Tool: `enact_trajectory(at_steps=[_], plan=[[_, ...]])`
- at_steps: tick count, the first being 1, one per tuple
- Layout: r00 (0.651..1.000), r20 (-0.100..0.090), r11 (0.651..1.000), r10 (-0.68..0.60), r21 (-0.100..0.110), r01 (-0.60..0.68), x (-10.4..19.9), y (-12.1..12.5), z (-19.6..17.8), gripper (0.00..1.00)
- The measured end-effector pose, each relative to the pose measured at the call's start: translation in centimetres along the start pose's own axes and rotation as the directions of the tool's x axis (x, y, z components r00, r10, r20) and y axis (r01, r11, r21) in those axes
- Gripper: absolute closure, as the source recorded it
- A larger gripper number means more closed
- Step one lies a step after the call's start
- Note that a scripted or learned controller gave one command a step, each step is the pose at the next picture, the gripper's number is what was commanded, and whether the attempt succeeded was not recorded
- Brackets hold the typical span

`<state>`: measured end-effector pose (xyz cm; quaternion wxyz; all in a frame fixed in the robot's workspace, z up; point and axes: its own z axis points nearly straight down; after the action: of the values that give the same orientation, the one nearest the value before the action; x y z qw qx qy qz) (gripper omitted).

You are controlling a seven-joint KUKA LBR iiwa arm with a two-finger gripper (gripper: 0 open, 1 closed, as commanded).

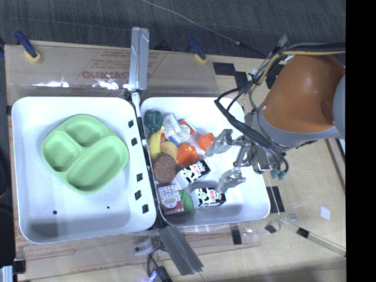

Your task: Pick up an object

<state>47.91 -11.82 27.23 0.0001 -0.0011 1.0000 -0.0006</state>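
Camera view: the gripper [226, 160] hangs right of centre, over the right bin [252, 207], with the grey arm and its orange band [302, 96] filling the upper right. Its two fingers stand apart, one tip near the orange item [205, 141], the other just above the black-and-white carton [208, 197] at the lower middle; nothing lies between them.

The pickable things crowd the left half of this bin: a brown round piece [165, 169], a yellow banana-like piece [155, 144], a dark green item [153, 120], a second black-and-white carton [194, 171] and a red-labelled packet [169, 200]. The left bin [29, 216] bears a green divided plate [85, 151].

To do the step well, I judge the arm should choose one item with free space on both sides, the lower carton being nearest, centre the open fingers across its narrow side, descend straight, and close only once both tips are below its top edge. Crowded neighbours may be nudged or pinched along.
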Motion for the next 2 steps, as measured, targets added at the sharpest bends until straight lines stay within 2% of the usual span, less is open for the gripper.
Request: enact_trajectory(at_steps=[1, 2], plan=[[0.971, -0.006, 0.971, -0.24, -0.006, 0.24, -11.5, 1.1, 13.5, 0.0], [0.948, 0.005, 0.948, -0.319, 0.001, 0.319, -12.8, 2.1, 16.6, 0.0]])
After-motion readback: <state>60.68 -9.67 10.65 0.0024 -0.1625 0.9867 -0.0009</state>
